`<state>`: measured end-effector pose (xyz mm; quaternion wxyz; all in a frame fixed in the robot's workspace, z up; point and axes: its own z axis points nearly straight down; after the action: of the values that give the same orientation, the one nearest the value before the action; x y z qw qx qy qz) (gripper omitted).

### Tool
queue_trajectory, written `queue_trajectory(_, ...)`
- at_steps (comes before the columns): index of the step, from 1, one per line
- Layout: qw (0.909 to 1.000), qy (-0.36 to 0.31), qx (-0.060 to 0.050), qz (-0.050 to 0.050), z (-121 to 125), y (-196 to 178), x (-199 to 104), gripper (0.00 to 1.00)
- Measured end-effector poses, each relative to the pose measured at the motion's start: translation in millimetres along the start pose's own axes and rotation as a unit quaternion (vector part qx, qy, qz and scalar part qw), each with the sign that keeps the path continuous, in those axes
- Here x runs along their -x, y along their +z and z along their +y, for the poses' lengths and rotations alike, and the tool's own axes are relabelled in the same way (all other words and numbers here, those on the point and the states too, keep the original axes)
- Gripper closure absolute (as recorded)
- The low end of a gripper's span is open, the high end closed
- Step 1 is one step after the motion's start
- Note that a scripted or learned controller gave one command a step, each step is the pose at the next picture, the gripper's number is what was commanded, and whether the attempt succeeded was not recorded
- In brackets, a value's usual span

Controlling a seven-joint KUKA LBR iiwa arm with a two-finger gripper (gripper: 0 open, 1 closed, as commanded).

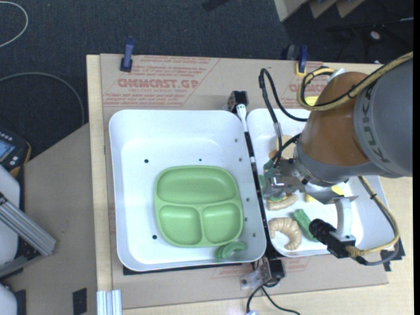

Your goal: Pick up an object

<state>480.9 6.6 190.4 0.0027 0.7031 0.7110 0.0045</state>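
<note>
Croissant [287,230], the likeliest thing for you to pick, lies in the right bin [374,223] near its front wall, not yet lifted. Just behind it you'll see a pale item [282,201] and beside it a green piece [301,218]. The gripper [279,182] hangs low over the right bin's left side, by the divider; whether it is parted or closed you cannot tell. Nothing looks grasped, so I judge the whole pick remains. Left of that bin, the other bin [125,176] holds a green divided plate [197,204]. Behind both, the board [157,77] reads "CHEMCAST".
</note>
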Motion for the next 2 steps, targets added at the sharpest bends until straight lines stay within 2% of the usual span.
queue_trajectory(1,1.0000,0.003,0.003,-0.001,1.5,-156.1,-3.3,1.00)
queue_trajectory(2,0.9999,0.005,-0.011,-0.001,-2.4,-43.2,-36.4,1.00)
